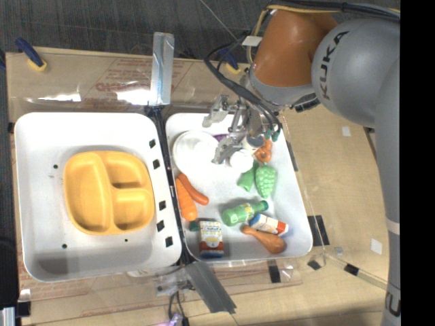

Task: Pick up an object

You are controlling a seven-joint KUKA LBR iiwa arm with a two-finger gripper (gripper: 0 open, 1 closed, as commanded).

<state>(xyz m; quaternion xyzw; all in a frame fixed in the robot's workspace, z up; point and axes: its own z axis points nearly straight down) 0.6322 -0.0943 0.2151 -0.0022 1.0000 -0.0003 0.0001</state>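
Note:
My gripper (219,132) hangs over the back of the right bin (293,202), its two metal fingers spread apart and nothing between them. A white round dish (192,152) lies just below and left of the fingertips. A small white ball (239,159) and an orange piece (263,154) sit right beside the gripper. Further forward lie a green grape bunch (266,180), two carrots (188,197), a green bottle (242,213), a drumstick (265,240) and a small carton (211,238).
The left bin (34,202) holds a yellow divided tray (109,190). A black divider with clips runs between the bins. The grey arm with its orange band (292,43) leans in from the upper right, with cables around the wrist.

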